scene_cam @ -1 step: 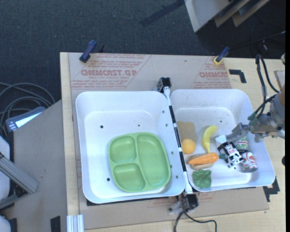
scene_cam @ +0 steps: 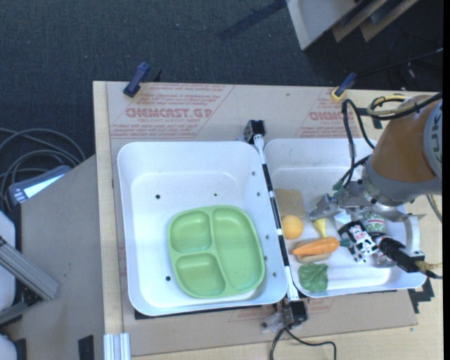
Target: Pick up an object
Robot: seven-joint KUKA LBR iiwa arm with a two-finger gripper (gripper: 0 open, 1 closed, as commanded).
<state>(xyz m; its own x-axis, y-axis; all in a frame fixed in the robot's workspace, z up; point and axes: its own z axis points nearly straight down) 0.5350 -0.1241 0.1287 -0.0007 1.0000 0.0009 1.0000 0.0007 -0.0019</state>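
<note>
The gripper [scene_cam: 349,226] is low inside the right bin [scene_cam: 309,151]; if its fingers are open or closed I cannot tell; just left of it lie a toy carrot [scene_cam: 316,247], a yellow ball [scene_cam: 292,226] and a green leaf-shaped piece [scene_cam: 313,277]; a green divided plate [scene_cam: 214,249] lies in the left bin [scene_cam: 140,169].

Dark blue-grey carpet floor [scene_cam: 105,42] behind and left of bench. Bench [scene_cam: 211,105] top pale wood, covered by brown sheet with red print. Blue clamp [scene_cam: 136,79] at far left corner, second clamp [scene_cam: 343,86] at far right edge. Coiled grey cables [scene_cam: 35,158] on floor at left. Pale furniture [scene_cam: 344,17] at top right. Light even, soft shadows.
</note>
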